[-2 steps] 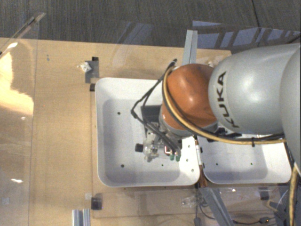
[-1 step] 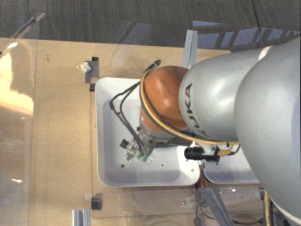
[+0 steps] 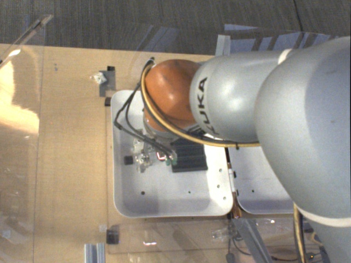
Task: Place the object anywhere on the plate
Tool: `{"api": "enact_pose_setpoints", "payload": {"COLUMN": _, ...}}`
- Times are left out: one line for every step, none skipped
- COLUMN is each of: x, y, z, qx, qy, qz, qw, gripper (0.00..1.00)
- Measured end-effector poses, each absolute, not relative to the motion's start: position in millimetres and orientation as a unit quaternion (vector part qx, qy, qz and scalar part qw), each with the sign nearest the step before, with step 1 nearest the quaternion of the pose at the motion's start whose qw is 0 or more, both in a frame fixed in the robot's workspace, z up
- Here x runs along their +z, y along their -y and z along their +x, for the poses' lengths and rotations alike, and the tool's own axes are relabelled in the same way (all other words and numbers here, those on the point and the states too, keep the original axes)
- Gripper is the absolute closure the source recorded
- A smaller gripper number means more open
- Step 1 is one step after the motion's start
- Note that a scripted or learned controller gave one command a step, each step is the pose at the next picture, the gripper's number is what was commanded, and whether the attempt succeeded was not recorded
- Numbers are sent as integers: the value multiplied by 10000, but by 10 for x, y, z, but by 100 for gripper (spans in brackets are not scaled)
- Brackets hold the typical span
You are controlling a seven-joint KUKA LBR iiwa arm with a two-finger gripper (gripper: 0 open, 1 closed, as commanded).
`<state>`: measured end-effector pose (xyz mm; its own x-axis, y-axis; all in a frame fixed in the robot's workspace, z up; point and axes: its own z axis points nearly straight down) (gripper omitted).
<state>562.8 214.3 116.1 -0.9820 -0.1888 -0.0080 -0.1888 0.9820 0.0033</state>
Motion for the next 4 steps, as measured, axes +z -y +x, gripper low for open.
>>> {"api": "enact_pose_setpoints", "payload": {"x": 898, "y": -2280, "z": 6633, "qx": -25, "qy": -9835, "qz": -1810, "qw": 69, "gripper": 100}}
{"api": "enact_pose_setpoints", "payload": {"x": 1586, "y": -2367, "z": 6328, "qx": 12, "qy": -8846, "qz": -4663, "qw": 63, "gripper": 100}}
{"api": "enact_pose_setpoints", "payload": {"x": 1108, "y": -2214, "z": 6136, "qx": 6, "qy": -7315, "qz": -6818, "qw": 48, "gripper": 100}}
{"api": "enact_pose_setpoints", "payload": {"x": 1572, "y": -2285, "z": 6694, "qx": -5, "qy": -5320, "qz": -8467, "qw": 48, "gripper": 100}}
